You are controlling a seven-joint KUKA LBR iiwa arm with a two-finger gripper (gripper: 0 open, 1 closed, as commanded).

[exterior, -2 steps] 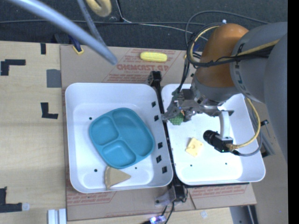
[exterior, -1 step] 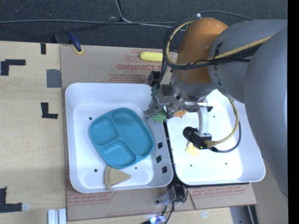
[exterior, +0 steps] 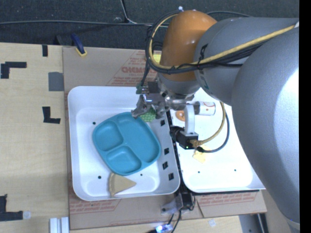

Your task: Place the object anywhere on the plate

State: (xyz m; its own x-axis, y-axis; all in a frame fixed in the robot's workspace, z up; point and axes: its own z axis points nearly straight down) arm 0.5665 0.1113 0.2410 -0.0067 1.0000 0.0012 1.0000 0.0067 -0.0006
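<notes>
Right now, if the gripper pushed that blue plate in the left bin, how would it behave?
The blue plate looks like stiff moulded plastic, so it probably slides whole rather than bending. It lies flat and low, so tipping seems unlikely. Its smooth rim may slip, and it could soon bump the tan wedge beside it.

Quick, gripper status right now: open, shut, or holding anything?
Gripper: cannot be told. It sits low over the far edge of the blue plate in the left bin, something green at its tip.
</notes>
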